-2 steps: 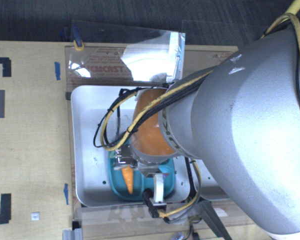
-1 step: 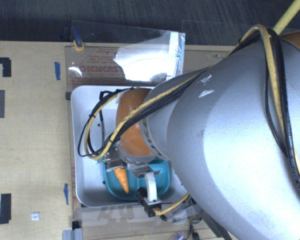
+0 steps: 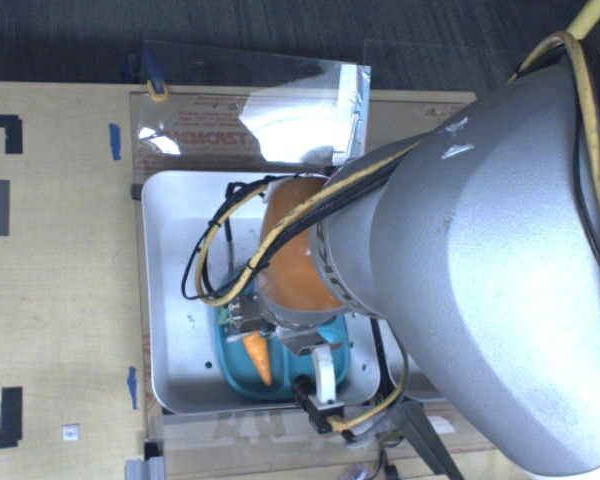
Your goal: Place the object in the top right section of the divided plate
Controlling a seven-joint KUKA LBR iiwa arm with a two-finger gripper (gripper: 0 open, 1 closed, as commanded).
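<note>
A teal divided plate lies in the lower part of the white bin, largely covered by the arm. An orange carrot-shaped object sits over the plate's left-middle area, pointing down in the view. My gripper hangs directly above the plate, right beside the orange object, below the orange wrist band. The arm hides the plate's dividers and its right side, so I cannot tell which section the object is over or whether it rests on the plate.
Yellow and black cables loop out from the wrist over the bin's left half. A clear plastic sheet stands at the bin's far edge. The big grey arm body blocks the right side.
</note>
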